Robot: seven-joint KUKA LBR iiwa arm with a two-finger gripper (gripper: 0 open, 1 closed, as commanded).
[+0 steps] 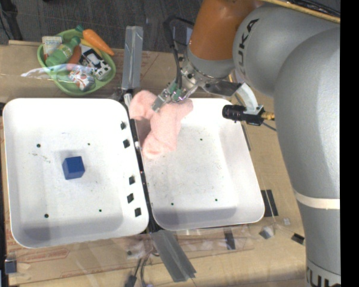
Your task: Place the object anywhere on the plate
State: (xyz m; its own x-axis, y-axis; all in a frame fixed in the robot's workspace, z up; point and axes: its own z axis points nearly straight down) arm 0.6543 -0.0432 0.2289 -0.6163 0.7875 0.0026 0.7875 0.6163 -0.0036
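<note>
A pink cloth (pixel 161 127) lies bunched at the far left corner of the right bin (pixel 227 178), with one fold lapping over the divider between the bins. My gripper (pixel 163 103) comes down from the orange-banded wrist (pixel 218 23) onto the cloth's upper end. Its fingers are pinched into the fabric, and the cloth trails from them toward the bin floor. A small blue cube (pixel 73 167) sits on the floor of the left bin (pixel 24 136), well away from the gripper.
A green bowl (pixel 69 84) of toy food and packets stands behind the left bin. A black cylindrical fitting (pixel 242 113) juts over the right bin's far edge. The bulky grey arm (pixel 305 100) covers the right side.
</note>
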